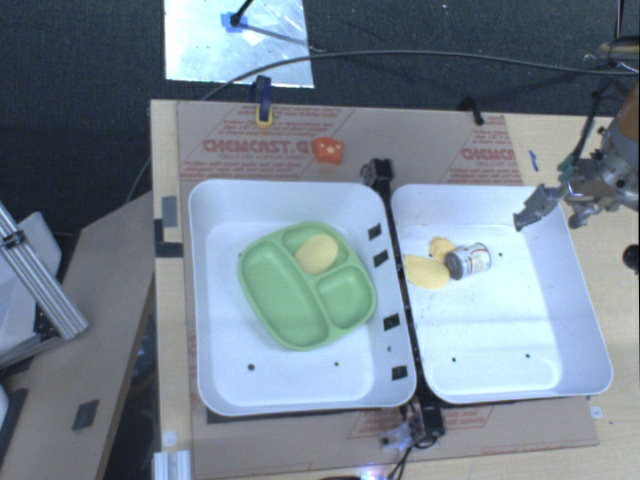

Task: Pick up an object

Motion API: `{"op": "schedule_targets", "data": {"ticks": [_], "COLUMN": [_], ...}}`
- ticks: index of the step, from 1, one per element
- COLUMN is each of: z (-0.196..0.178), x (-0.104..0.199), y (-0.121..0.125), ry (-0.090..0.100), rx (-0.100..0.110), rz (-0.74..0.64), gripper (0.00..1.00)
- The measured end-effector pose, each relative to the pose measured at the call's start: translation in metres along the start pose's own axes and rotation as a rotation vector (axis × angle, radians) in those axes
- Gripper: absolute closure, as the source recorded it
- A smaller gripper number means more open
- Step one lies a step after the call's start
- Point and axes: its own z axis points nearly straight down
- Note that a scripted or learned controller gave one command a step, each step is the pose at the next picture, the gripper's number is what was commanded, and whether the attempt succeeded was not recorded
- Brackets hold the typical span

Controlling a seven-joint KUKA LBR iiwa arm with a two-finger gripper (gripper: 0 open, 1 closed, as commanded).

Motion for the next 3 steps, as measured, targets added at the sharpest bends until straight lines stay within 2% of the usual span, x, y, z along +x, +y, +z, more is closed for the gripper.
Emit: {"op": "schedule_targets", "data": {"ticks": [1,3], "z": [-0.006,0.108], "x": [0.000,0.013], "y": [0.002,-0.004], "ry": [-0.002,-0.001], "rx": [-0.010,-0.007], "rz": [-0.003,0.000], "gripper": [0.00,0.00]}}
